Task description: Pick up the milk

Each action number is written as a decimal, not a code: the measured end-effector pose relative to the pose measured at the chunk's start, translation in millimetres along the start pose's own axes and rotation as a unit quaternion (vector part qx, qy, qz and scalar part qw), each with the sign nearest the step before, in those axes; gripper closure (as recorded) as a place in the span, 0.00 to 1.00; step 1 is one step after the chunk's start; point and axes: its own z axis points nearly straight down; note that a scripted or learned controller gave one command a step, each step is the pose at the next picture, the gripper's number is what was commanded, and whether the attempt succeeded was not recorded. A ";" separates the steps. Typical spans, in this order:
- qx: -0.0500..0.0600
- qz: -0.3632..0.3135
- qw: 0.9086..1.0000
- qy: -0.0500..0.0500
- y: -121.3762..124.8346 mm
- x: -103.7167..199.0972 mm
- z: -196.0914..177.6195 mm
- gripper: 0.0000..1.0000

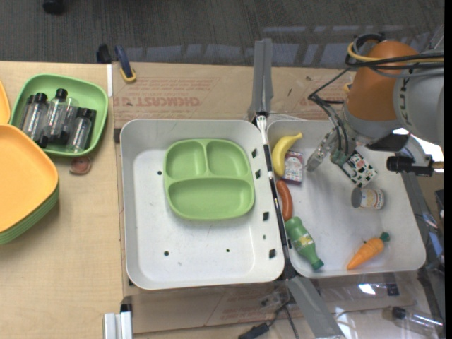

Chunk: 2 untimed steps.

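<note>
A brown cardboard-covered table (212, 94) seen from above, with dark carpet beyond its far edge, carries two shallow white bins side by side. The grey arm with its orange band (378, 83) reaches in from the right and hangs over the far part of the right bin (409, 263).

The jaws point down into that bin, and I cannot tell whether they are spread or pressed together; wrist and cables crowd them. Just beside them, on the right, a small white milk carton (360, 168) with black cow patches sits tilted. It looks close enough to be touching, but nothing shows it pinched. The arm is probably placed here to line up on the carton.

Near the carton lies a small can (369, 199) on its side. To the jaws' left are a pink-and-white packet (294, 167) and a banana (284, 151). Farther out lie a sausage (285, 199), a green bottle (304, 243) and a toy carrot (367, 251), all well apart from the milk.

The left bin (141, 246) holds a green divided plate (209, 178). At the table's left edge a green tray of small bottles (60, 115) rests beside stacked orange plates (25, 189).
</note>
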 end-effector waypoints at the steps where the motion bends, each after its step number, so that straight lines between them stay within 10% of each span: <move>1: 0.000 -0.110 0.994 -0.001 -22.2 -4.8 -30.8 1.00; 2: 0.002 0.147 0.989 0.002 -15.4 17.0 -31.1 1.00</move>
